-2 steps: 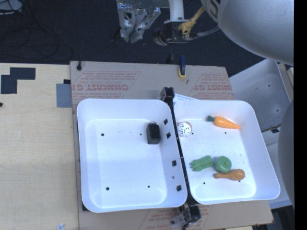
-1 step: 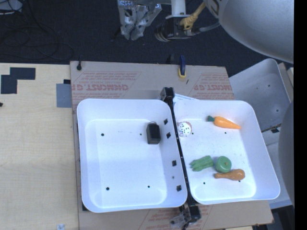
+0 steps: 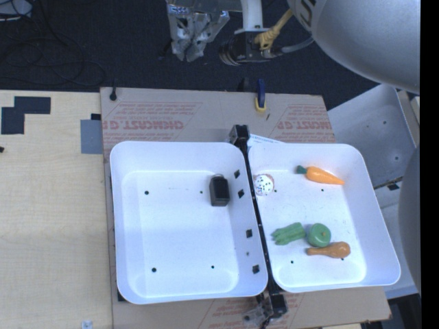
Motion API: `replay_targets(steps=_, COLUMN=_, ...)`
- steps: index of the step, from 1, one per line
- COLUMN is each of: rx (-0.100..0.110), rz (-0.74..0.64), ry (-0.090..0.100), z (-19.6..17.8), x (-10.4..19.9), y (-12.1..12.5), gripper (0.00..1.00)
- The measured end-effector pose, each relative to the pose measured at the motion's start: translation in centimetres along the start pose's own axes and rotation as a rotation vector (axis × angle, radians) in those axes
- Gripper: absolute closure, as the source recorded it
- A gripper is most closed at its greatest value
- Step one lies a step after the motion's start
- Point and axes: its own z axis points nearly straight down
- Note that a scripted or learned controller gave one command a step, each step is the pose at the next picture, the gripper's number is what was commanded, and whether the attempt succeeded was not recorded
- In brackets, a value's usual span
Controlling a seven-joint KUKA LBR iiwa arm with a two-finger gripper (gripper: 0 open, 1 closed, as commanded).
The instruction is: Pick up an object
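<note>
- The task names no particular object; six candidates are lying in the two white bins, none of them lifted.
- A small black block (image 3: 219, 190) is sitting in the left bin (image 3: 130, 252), near its right wall and towards the far edge.
- A speckled white ball (image 3: 264, 184) is resting in the right bin (image 3: 374, 252), just beside the divider between the bins.
- A toy carrot (image 3: 321, 175) is lying near the right bin's far right corner, leaves pointing left.
- A green leafy toy (image 3: 289, 234), a round green piece (image 3: 318, 235) and an orange-brown gourd-shaped toy (image 3: 331, 250) are clustering towards the right bin's near edge; the round piece is touching or nearly touching the gourd.
- The gripper (image 3: 197, 38) is hanging beyond the far edge of the bench (image 3: 48, 211), well apart from both bins, over dark floor.
- Its fingers are pointing downward, with nothing between them; how far they are spread cannot be told.
- The grey arm (image 3: 363, 26) is entering at the far right corner.
- Both bins are sitting on a brown cardboard sheet (image 3: 171, 118).
</note>
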Motion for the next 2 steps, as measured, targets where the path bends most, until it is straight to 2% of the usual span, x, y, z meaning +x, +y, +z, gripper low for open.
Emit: replay_targets(steps=2, rx=0.005, rz=-0.001, ry=-0.002, z=-0.88, x=-0.22, y=0.0, gripper=1.0)
